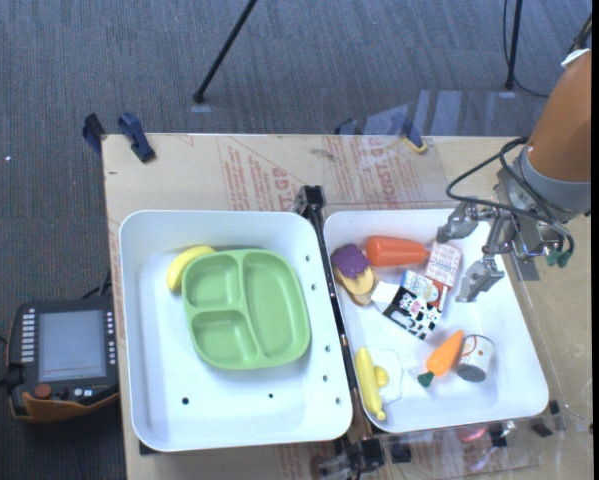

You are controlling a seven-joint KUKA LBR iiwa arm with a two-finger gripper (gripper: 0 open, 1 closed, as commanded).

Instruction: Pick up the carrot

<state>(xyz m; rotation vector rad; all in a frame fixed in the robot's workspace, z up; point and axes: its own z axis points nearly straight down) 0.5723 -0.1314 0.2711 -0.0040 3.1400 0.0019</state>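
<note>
The carrot, small and orange with a green top, lies tilted in the right bin, near its front right. My gripper hangs over the back right part of that bin, up and to the right of the carrot and well apart from it. Its two fingers stand spread open with nothing between them. A pink and white carton lies just left of the gripper.
Around the carrot are a grey can, a black and white carton, a yellow banana and a white cup. An orange-red sausage shape and a purple item lie further back. The left bin holds a green divided plate.
</note>
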